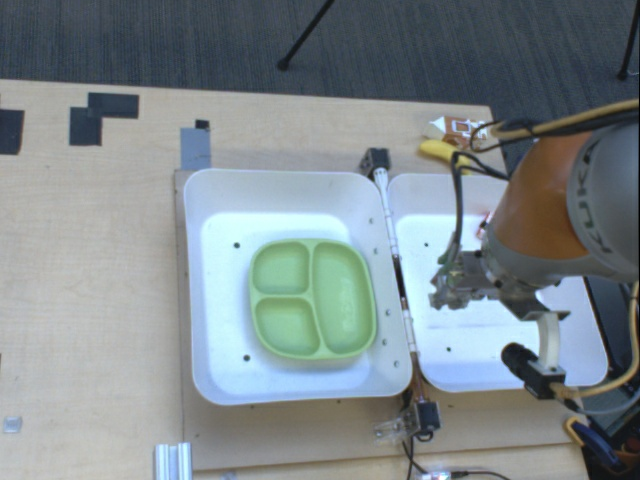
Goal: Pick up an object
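Two white bins sit side by side on the table, and the green divided plate (312, 300) lies flat in the middle of the left bin (215, 268), three compartments facing up. Over in the right bin (440, 358), the arm (545, 208) reaches in from the right edge, with the hand (455, 286) low near that bin's left wall. Its grip state can't be made out here.

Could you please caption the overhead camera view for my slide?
Gripper poised above the right bin; green divided plate sits in the left bin.
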